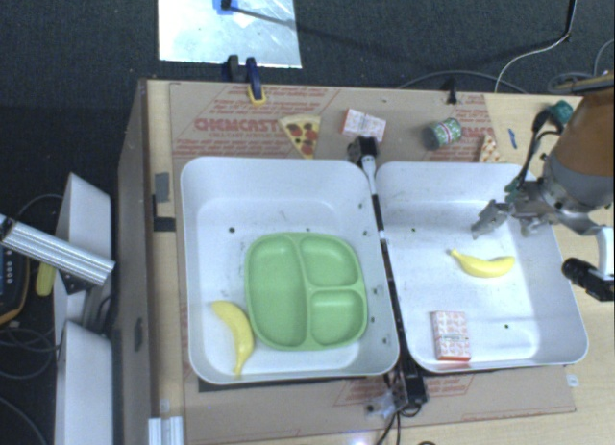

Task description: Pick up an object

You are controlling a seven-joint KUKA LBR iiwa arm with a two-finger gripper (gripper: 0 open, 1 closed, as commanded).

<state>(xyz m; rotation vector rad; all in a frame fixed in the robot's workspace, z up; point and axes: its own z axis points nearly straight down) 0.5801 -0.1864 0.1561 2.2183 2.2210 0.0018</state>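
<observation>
My gripper (504,225) hangs over the right bin (423,198) near its far right side. Its two fingers are spread open with nothing between them. A yellow banana (483,263) lies on the bin floor just below and slightly left of the fingers, apart from them. A small red-and-white box (451,334) lies near the front edge of the same bin. In the left bin (207,188) a green divided plate (307,289) rests flat, with a second yellow banana (235,334) beside its front left edge.
Behind the bins on the cardboard lie a toy pizza slice (302,134), a white card (364,125) and a small green can (445,132). A blue-and-yellow clamp (253,78) grips the bench's back edge. The black divider (378,227) separates the bins.
</observation>
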